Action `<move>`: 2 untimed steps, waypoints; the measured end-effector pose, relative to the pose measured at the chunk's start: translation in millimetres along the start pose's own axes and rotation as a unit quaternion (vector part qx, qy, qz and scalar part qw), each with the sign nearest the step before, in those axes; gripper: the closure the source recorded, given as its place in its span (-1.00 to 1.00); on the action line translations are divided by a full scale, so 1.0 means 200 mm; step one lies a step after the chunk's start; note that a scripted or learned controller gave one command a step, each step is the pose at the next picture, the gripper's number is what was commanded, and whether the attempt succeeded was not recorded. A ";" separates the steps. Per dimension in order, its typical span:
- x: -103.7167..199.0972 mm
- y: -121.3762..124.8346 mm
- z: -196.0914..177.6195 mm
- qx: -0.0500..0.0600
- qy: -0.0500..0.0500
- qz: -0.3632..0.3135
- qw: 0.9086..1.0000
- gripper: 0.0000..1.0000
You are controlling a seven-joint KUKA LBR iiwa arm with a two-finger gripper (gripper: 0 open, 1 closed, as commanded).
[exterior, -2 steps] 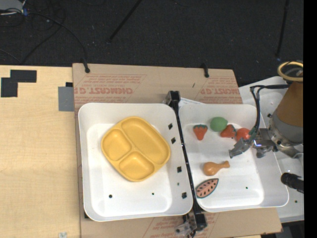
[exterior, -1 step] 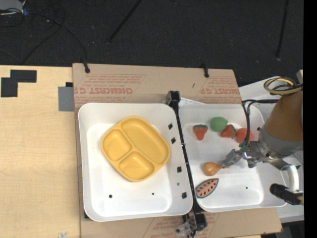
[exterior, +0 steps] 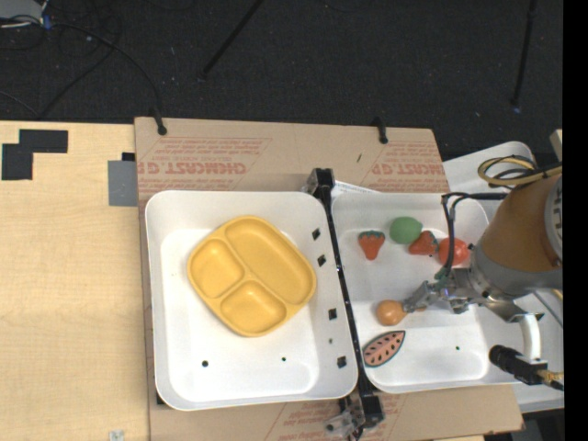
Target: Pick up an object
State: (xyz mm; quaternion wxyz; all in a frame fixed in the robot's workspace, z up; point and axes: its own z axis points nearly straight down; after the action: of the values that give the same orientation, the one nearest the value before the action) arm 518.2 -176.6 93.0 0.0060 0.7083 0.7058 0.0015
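The right bin (exterior: 432, 366) holds several toy foods: a strawberry (exterior: 370, 243), a green ball (exterior: 404, 229), a red piece (exterior: 439, 245) at the back, an orange-brown ball (exterior: 390, 312) and a watermelon slice (exterior: 383, 347) near the front. My gripper (exterior: 424, 296) hangs low over the right bin, just right of the orange-brown ball, with its fingers pointing left toward it. Nothing shows between the fingers.
The left bin (exterior: 184, 356) bears a yellow three-part plate (exterior: 251, 275). A black divider (exterior: 335, 292) runs between the bins. The arm's orange band (exterior: 519, 228) covers the right bin's right side. Cardboard lies under both bins.
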 end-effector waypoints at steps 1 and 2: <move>0.01 0.00 -0.05 0.001 0.002 0.001 1.000 1.00; 0.01 0.01 -0.36 0.004 0.003 -0.003 1.000 1.00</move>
State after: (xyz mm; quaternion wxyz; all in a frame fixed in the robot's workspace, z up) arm 520.4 -174.8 165.9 0.0012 0.7066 0.7077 0.0008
